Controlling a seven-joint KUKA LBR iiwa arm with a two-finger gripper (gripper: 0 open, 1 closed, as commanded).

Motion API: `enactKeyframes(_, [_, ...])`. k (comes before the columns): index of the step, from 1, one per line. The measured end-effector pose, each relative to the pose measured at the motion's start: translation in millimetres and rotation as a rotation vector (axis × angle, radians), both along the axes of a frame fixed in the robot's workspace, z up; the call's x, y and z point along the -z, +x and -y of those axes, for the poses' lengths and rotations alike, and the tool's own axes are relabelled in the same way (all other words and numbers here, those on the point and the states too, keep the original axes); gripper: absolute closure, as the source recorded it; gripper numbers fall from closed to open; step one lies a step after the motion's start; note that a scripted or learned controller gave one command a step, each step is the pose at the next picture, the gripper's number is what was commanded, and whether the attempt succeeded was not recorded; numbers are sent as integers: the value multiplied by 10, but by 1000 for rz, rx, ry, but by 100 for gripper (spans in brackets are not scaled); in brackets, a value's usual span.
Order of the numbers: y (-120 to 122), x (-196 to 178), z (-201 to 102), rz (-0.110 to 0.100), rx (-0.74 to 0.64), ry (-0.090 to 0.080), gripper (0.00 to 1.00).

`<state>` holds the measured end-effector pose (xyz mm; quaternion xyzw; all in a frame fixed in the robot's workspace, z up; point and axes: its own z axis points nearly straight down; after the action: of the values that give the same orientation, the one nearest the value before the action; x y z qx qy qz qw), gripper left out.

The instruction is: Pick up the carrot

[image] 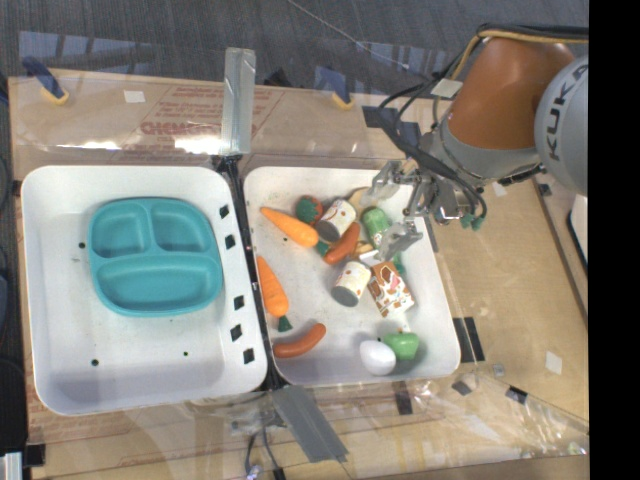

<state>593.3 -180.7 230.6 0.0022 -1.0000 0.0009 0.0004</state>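
In the right bin [300, 368], a carrot [289, 226] lies near the top left, another carrot [271, 286] rests by the left wall. My gripper [397, 230] hovers apart from both, over the jumbled toys at the right, fingers spread, holding nothing. The left bin [50, 268] holds a teal plate [155, 256].

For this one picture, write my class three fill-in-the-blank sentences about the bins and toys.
1. The teal divided plate lies in the ____ bin.
2. The gripper hovers over the ____ bin.
3. The white egg touches a ____ toy, near that bin's front edge.

Missing words: left; right; green
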Motion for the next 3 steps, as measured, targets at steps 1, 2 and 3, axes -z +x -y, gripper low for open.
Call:
enactKeyframes(1, [265,1138,-535,-6,-123,6,0])
enactKeyframes(2, [312,1294,-915,23,-163,1,0])
enactKeyframes(3, [336,1167,-937,29,-171,0,100])
